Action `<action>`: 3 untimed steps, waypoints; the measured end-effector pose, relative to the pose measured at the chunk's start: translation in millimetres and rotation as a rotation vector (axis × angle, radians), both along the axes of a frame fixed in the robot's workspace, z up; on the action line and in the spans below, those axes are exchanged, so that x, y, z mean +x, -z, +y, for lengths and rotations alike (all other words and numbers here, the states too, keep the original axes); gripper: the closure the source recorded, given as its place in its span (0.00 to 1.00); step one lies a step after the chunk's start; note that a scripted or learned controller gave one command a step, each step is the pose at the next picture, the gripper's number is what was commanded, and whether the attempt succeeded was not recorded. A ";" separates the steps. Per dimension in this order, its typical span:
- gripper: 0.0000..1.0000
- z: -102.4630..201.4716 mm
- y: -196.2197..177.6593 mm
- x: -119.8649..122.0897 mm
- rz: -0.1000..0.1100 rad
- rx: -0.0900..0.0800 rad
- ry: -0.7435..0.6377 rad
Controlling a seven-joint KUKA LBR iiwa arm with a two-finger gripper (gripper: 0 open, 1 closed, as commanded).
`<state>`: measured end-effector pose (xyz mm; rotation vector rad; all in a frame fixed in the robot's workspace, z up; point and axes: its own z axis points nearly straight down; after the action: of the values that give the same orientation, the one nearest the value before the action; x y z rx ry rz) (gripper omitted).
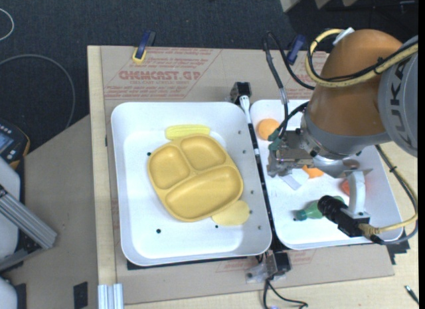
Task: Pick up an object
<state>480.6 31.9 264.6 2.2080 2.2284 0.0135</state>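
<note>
My gripper (284, 163) hangs low over the left part of the right bin (332, 240), under the arm's big orange band. An orange ball (267, 129) lies just beyond it near the bin's far left corner. A small orange piece (314, 173) and a white scrap (293, 182) peek out right beside the gripper. A red-orange piece (345, 185) lies further right. Nearer the front lies a green object (307, 214). The arm hides much of this bin's far side.
The left bin (126, 188) holds a yellow divided plate (194, 177), a yellow banana-shaped piece (187, 131) behind it and a pale yellow flat piece (232, 215) at its front right. The ridge between the bins (257, 168) runs close to the gripper's left.
</note>
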 end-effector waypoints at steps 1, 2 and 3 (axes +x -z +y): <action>1.00 38.2 -72.1 -0.6 0.001 -0.001 0.003; 1.00 112.5 -135.1 3.2 0.001 0.001 0.000; 1.00 148.1 -62.4 -2.9 0.019 -0.005 0.005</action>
<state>477.7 180.0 327.0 2.2207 2.2299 -0.0126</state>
